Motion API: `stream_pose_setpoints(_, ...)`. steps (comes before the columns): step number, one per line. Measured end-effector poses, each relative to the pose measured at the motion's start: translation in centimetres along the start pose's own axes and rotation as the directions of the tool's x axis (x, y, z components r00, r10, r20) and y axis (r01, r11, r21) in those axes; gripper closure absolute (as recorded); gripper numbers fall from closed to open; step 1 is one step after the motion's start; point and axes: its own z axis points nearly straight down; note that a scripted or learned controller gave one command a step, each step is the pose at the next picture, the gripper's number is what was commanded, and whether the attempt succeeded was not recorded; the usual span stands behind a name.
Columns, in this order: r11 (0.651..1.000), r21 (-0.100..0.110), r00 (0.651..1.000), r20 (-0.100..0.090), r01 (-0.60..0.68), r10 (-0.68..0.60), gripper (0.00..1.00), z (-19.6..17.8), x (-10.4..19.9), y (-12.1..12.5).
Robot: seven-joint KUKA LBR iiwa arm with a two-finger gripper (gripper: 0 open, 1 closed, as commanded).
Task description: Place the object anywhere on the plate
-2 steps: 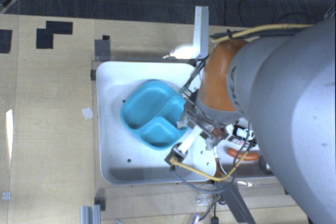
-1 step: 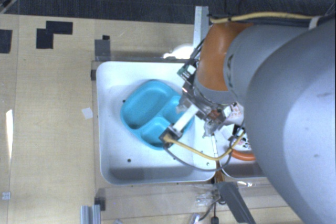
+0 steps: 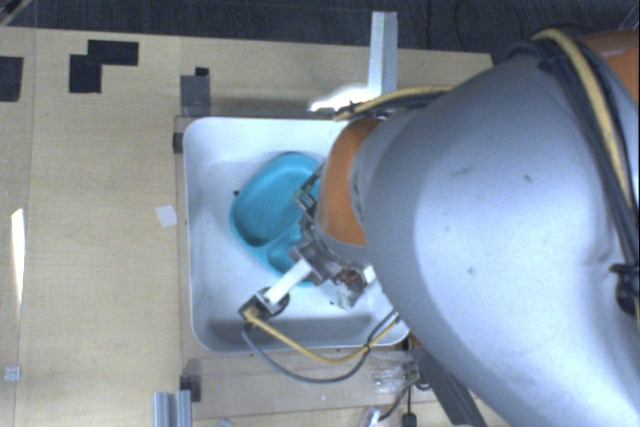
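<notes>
While pincer (image 3: pixel 300 265) state cannot be told, smooth rounded blue plate (image 3: pixel 265 210), glossy white bin (image 3: pixel 205 215).

No readable text, label, brand, number or sign anywhere. Black blocky shapes (image 3: pixel 103 62) on far-left bench top: plain marks, no letters. Small pale tag (image 3: pixel 165 214) on bench left of white bin (image 3: pixel 200 245): blank at this sharpness. Blue plate (image 3: pixel 268 205) in bin: unmarked surface. Grey arm (image 3: pixel 500 245) with orange band (image 3: pixel 340 195): no logo or lettering legible.
</notes>
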Motion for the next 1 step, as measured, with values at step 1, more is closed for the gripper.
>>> stream_pose_setpoints(1,0.943,0.016,0.943,0.019,0.332,-0.333,0.0,0.22,4.89,0.83)
